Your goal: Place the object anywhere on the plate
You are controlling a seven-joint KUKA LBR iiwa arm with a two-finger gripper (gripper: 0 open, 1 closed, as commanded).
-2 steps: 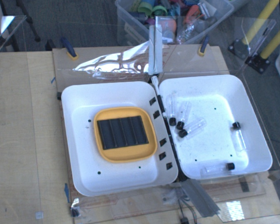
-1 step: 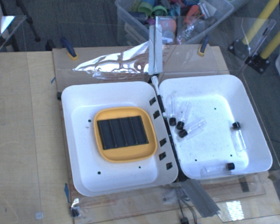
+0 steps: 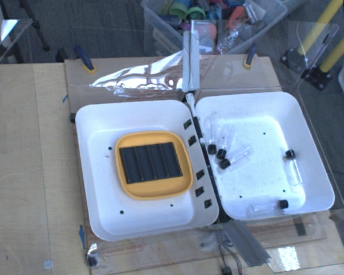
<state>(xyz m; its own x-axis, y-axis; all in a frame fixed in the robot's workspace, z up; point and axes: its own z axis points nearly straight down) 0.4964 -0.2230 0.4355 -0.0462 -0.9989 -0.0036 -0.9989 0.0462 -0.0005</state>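
Camera view: clear vials (image 3: 237,156), faint against white right bin (image 3: 310,134); end effector state beyond telling.

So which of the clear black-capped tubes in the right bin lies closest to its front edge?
The tube with its cap pointing right, near the front wall of the right bin; the others lie farther back.

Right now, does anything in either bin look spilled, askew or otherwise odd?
Nothing looks spilled or broken. The clear black-capped vials lie scattered at mixed angles across the right bin, several clustered near the divider. The yellow plate sits flat in the left bin with a dark ribbed insert.
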